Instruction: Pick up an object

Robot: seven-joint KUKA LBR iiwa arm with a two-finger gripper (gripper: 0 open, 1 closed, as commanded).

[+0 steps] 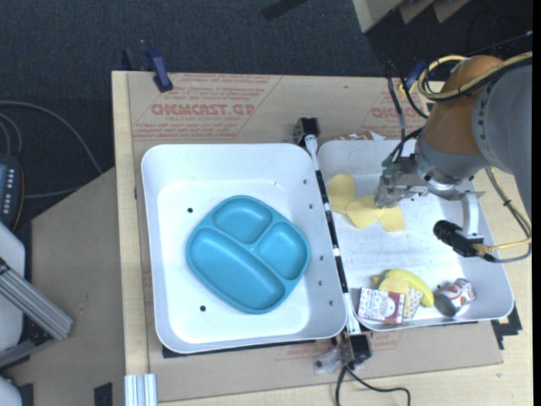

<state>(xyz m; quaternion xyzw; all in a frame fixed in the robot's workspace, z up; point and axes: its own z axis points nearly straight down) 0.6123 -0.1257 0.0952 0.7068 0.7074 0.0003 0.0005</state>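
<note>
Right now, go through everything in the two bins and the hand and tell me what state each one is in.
Blue divided plate: lying flat, right side up, in the left bin.
Yellow chips: loose pieces lying flat in the right bin, overlapping.
Banana: lying on its side near the front wall.
Small carton: lying against the front wall beside the banana.
Small can: tipped on its side.
Hand: down at the chips; grip unclear.

Blue divided plate [246, 253], pale yellow pieces [363, 212], yellow banana [408, 282], white bins [161, 252].

Single fixed camera above bench [254, 100], looking down at slant, both bins in frame.
</note>
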